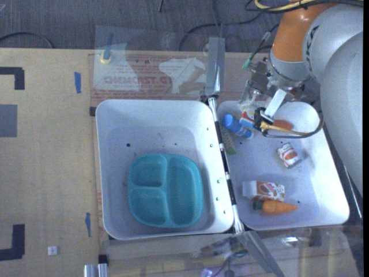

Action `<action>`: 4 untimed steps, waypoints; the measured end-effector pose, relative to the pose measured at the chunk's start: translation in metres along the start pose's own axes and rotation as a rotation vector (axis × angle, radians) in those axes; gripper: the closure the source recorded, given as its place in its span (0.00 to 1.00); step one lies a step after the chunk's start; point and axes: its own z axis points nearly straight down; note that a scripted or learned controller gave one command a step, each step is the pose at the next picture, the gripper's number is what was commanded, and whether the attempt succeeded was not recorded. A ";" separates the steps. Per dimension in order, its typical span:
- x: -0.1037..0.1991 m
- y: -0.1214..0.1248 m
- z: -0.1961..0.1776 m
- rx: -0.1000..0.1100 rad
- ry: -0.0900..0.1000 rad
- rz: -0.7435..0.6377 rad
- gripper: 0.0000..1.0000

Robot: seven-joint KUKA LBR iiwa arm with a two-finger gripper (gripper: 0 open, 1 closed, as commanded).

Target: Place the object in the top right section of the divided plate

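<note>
Teal divided plate (pixel 166 189) in left bin (pixel 115 126); blue-capped bottle (pixel 236 126) just left of gripper (pixel 253 115); finger opening and grasp indiscernible.

The left bin (pixel 109 120) has open floor all round the teal divided plate (pixel 166 189), widest along its far side. The right bin (pixel 328 172) is more crowded: the arm (pixel 323 33) hangs over its far end, with a blue bottle (pixel 236 126) and an orange-red item (pixel 281 123) (partly hidden) just below it. A small packet (pixel 287 154) sits mid-floor; a carton (pixel 263 189) and carrot (pixel 279 207) touch near the front, leaving bare floor between. The raised rims where the bins meet form a ridge (pixel 222 160).
</note>
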 end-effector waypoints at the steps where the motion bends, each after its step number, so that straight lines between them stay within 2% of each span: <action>1: -0.014 0.006 0.012 0.003 0.000 0.122 1.00; 2: -0.019 -0.022 0.012 0.006 -0.002 0.609 1.00; 3: 0.041 -0.090 0.012 0.003 0.000 0.898 1.00; 4: 0.054 -0.178 0.012 0.006 -0.003 0.749 1.00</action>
